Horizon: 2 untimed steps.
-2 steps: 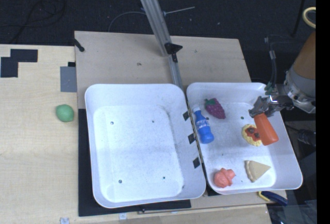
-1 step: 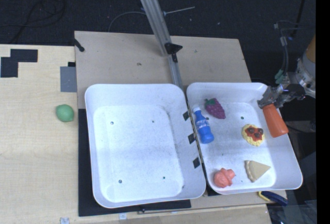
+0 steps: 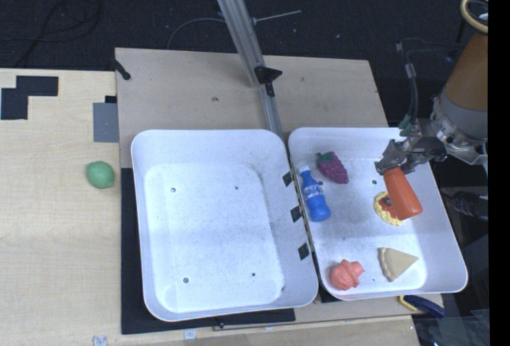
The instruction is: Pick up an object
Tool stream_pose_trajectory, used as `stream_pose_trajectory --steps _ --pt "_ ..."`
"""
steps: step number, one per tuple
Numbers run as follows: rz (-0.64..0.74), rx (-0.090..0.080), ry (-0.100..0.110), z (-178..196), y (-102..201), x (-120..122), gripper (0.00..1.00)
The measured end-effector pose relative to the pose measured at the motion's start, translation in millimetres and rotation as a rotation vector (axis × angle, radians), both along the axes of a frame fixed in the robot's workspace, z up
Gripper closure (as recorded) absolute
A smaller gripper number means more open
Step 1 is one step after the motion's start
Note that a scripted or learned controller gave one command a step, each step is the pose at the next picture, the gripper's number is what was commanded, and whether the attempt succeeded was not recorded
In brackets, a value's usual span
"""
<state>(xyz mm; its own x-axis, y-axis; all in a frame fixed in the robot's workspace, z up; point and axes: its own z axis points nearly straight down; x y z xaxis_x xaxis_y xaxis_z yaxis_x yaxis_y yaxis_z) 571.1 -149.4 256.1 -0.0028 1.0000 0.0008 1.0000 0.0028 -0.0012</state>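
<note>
The orange carrot-shaped plastic toy (image 3: 402,194) hangs tilted from the closed gripper (image 3: 394,165), at the right bin's (image 3: 446,273) right side above a yellow ring-shaped toy (image 3: 383,211). The pickup looks nearly done, with only clearing the bin left. That bin also holds a purple grape bunch (image 3: 332,167), blue bottle (image 3: 313,195), pink lump (image 3: 346,274) and tan wedge (image 3: 396,262).

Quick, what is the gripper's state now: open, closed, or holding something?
Gripper: closed on the orange carrot-like toy, held between its fingers over the right bin.
</note>
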Motion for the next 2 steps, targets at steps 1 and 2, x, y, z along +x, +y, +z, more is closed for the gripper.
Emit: stream_pose_trajectory --steps 1,2 --pt "0.001 0.0 -0.001 3.1 51.4 3.4 1.0" --pt "0.001 0.0 0.0 -7.4 110.0 5.1 1.0"
